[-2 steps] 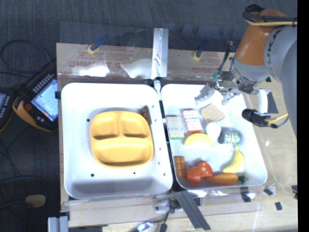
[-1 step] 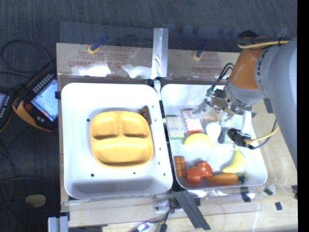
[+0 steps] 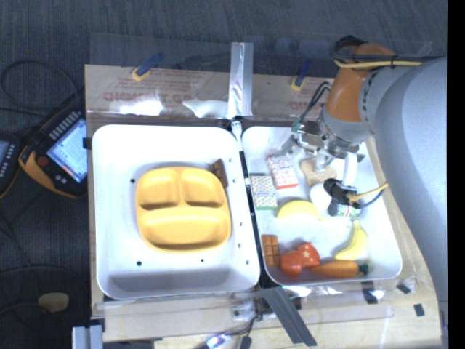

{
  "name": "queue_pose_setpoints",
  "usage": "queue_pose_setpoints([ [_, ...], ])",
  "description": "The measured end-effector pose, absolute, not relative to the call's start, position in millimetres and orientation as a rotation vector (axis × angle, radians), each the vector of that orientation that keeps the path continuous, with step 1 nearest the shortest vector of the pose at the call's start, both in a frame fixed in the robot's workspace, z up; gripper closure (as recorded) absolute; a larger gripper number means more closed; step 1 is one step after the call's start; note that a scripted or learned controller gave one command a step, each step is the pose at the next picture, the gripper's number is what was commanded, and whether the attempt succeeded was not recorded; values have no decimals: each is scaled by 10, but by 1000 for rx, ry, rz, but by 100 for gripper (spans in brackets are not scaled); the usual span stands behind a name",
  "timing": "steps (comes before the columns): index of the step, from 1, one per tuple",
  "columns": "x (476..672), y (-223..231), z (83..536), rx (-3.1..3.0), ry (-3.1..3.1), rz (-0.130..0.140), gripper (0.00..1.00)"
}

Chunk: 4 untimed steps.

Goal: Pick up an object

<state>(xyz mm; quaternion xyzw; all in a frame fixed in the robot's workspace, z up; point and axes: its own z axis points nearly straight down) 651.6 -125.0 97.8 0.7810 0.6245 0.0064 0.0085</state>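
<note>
We see two white bins side by side on the bench. The left bin [image 3: 116, 260] holds a yellow divided tray [image 3: 183, 208], lying flat near the middle, with a small brown block [image 3: 218, 170] touching its upper right corner.

The right bin [image 3: 389, 257] is crowded. Along the front wall lie a chocolate bar [image 3: 270, 249], a red pepper [image 3: 298, 259] and a carrot [image 3: 338, 270], with a banana [image 3: 353, 243] just above the carrot. A lemon [image 3: 298, 211] sits mid-bin. Beside the divider are a green-patterned card [image 3: 263, 192] and, above it, a red-patterned card [image 3: 282, 172]. A tan piece [image 3: 317, 173] lies near the arm's tool.

The arm [image 3: 347, 97] reaches into the upper part of the right bin. The gripper [image 3: 320, 150] sits low over the tan piece and the red-patterned card. We cannot tell whether it is released or clenched, nor whether it grasps anything.
</note>
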Motion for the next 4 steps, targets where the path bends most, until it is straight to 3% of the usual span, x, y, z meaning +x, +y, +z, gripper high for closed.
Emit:
queue_pose_setpoints([
  [4,6248,-1202,988,2109,2289,26,0],
])
